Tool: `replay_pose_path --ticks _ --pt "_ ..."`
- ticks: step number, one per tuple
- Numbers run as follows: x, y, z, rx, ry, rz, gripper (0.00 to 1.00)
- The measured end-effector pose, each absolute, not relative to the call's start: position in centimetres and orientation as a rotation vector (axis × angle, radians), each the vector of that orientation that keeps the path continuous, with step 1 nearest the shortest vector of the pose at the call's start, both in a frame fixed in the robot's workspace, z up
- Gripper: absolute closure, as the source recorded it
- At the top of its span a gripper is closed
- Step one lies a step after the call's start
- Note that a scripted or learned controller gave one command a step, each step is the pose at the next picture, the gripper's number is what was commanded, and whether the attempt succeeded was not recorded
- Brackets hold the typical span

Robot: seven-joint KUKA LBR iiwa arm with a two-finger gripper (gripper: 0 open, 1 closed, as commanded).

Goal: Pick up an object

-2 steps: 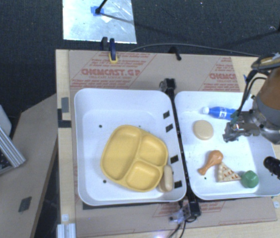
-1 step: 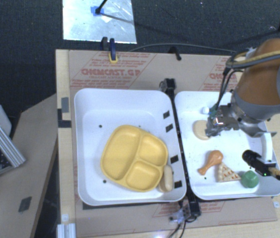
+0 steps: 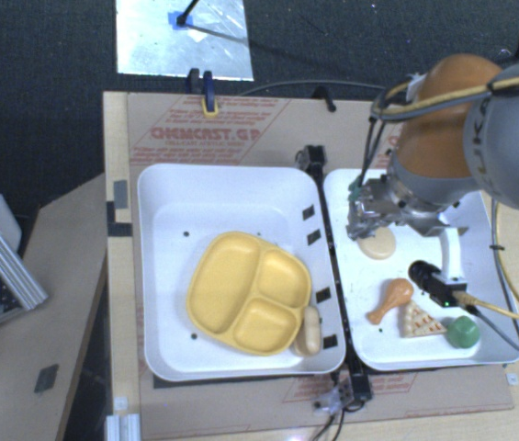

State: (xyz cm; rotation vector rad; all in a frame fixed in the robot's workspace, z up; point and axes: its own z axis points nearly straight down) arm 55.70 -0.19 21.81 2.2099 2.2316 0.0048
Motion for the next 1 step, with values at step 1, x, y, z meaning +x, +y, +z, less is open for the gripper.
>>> replay_pose_path --ticks 1 --pt "58.54 5.2 21.36 2.209 2.232 0.006 1.0"
